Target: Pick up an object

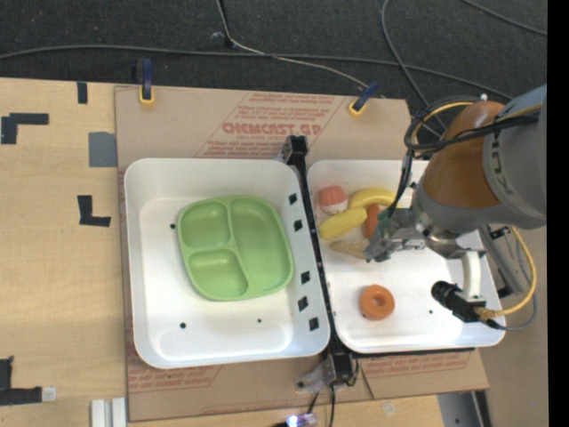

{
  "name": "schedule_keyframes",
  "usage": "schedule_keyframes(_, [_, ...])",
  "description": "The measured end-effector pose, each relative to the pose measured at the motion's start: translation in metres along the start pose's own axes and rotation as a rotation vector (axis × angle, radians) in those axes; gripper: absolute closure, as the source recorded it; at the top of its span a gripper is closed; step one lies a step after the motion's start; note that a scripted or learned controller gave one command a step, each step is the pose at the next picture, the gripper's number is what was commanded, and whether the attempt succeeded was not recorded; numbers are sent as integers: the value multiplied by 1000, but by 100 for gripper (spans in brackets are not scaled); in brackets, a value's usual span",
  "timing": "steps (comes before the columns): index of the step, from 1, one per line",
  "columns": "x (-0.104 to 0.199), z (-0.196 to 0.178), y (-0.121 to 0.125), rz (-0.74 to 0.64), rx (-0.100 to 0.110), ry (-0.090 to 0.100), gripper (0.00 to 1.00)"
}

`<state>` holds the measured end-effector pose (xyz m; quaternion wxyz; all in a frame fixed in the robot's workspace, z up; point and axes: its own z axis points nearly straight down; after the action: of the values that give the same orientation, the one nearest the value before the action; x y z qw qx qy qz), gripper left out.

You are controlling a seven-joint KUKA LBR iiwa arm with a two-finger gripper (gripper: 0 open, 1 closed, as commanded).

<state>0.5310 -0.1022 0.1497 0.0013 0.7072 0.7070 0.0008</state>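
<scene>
Cardboard sheet (267,123) — red "CHEMCAST" lettering

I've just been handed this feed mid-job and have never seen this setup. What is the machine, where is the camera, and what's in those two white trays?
The picture comes from one fixed camera above the bench, looking down at a slant. The grey and orange shape at the right is a robot arm; its gripper is low over the right bin, beside a yellow banana-like toy. I cannot see anything held between its fingers. That bin also holds a small pink and white item, another yellow piece and an orange ring. The left bin holds a green divided plate.
</scene>
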Motion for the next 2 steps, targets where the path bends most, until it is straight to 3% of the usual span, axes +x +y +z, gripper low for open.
schedule_keyframes(2, [-1,-77,2,-2,1,0,100])
